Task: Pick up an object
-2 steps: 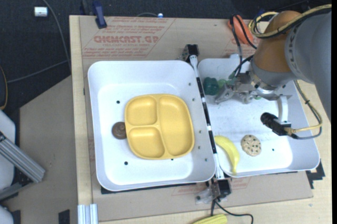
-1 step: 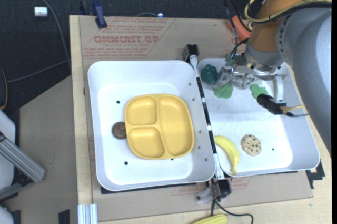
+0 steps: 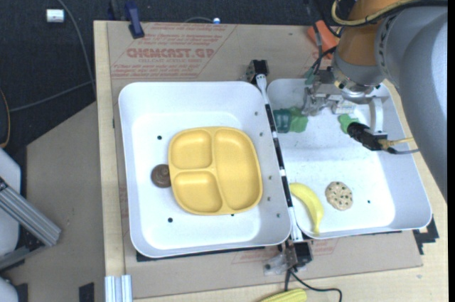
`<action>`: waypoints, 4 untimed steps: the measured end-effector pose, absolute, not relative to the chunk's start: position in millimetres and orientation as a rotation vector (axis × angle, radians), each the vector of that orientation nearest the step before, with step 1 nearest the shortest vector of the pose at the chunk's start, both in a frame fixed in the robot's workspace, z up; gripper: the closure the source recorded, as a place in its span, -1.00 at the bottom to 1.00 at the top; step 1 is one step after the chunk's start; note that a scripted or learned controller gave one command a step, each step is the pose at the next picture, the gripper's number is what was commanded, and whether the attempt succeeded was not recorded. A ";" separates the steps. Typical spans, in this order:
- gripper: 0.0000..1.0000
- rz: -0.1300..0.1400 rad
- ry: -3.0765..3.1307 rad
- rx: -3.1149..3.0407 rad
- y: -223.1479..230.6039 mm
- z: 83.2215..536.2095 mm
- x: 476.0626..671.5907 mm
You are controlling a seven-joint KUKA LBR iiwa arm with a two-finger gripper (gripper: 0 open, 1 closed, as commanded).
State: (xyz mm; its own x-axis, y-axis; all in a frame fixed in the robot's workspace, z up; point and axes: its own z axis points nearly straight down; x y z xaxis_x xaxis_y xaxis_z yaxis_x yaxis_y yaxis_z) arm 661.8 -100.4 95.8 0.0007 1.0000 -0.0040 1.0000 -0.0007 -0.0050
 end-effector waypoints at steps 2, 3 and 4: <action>-1.00 0.001 -2.222 -2.221 -94.9 84.8 666.4; -1.00 0.002 -2.222 -2.221 -92.9 85.1 666.5; -1.00 0.003 -2.221 -2.221 -96.0 85.1 661.9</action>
